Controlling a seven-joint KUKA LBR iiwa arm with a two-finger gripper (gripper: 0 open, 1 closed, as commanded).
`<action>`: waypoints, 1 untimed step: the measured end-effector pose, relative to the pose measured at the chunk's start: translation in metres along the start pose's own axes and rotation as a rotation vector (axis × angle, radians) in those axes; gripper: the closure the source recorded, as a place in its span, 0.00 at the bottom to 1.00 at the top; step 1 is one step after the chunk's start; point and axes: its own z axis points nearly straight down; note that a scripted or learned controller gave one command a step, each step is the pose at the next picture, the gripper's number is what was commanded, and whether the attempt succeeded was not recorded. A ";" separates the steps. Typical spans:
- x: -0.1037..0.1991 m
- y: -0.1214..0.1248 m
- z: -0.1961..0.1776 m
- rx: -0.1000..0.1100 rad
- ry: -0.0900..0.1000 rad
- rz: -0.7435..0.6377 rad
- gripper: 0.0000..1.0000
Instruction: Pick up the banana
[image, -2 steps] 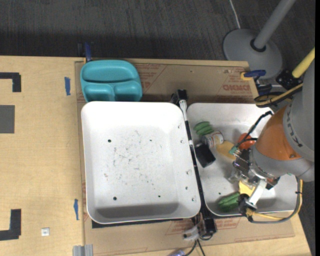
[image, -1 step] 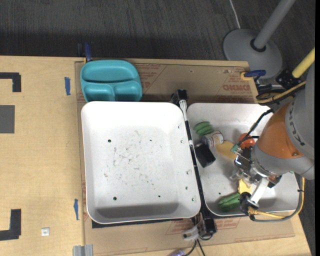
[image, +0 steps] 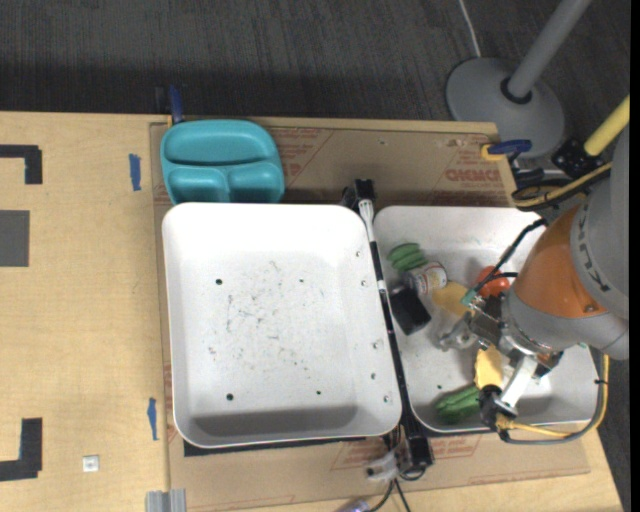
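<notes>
The gripper (image: 465, 333) sits low in the right bin (image: 450, 232), just beside the banana (image: 487, 368), presumably lining up a grab. Whether it's open or closed, I can't tell.

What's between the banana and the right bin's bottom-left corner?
In the camera view, a green object sits there, close beside the banana.

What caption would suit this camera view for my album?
Robot arm over the right bin, gripper close to the banana, left bin alongside.
</notes>
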 end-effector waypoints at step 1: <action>0.000 0.000 0.000 0.000 0.000 0.000 0.00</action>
